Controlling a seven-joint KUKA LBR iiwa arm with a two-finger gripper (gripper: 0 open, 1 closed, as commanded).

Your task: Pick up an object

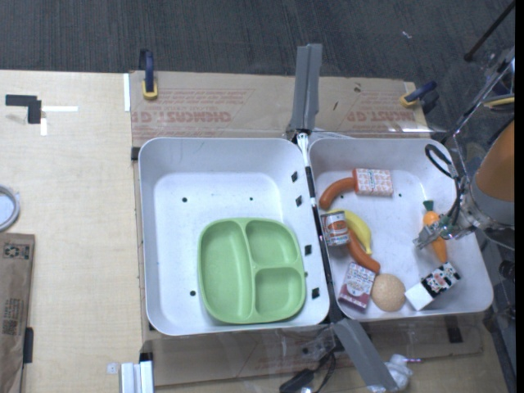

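Gripper low at right edge of right bin, over a small carrot, orange with green top; fingers blurred against it, can't tell if apart or clamped; carrot partly hidden; arm cut off at right.

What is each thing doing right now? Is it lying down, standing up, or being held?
Green tray: flat in the left bin, right side up.
Banana: lying in the right bin.
Two hot dogs: lying down.
Small can: on its side.
Carrot: lying by the gripper, grip unclear.
Bread roll: resting near the front wall.
Cow-patterned carton: tipped over.
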